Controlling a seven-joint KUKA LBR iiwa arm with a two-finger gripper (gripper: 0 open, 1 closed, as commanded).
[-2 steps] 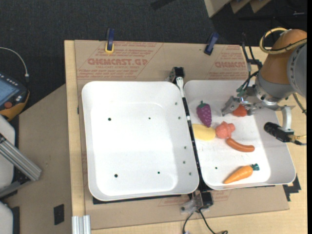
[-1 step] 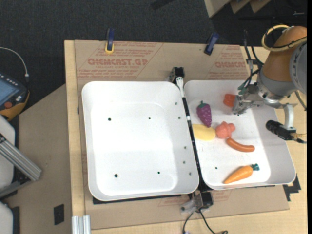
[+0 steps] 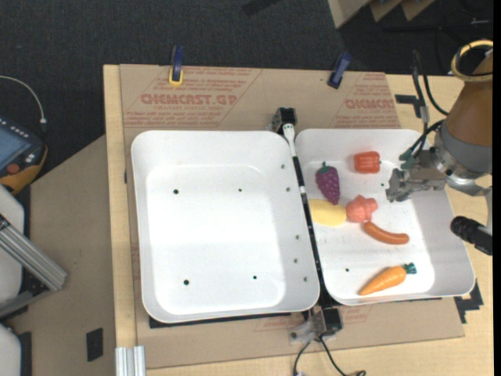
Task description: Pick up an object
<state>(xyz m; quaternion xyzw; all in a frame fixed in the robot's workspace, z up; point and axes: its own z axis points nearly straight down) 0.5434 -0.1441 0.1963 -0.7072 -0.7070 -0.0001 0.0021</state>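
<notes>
White plastic formed the right bin [image 3: 462, 276], where the gripper [image 3: 398, 188] hovered near the right wall (whether it held anything could not be told). The nearest toy, a pink strawberry-like piece [image 3: 361, 208], lay just left and below it. Beneath that, a sausage [image 3: 385, 234] stretched left to right, tilted slightly downward.

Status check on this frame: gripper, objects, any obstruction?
Gripper over right bin, nothing seen held. Red pepper and pink toy nearest. Path unobstructed.
</notes>
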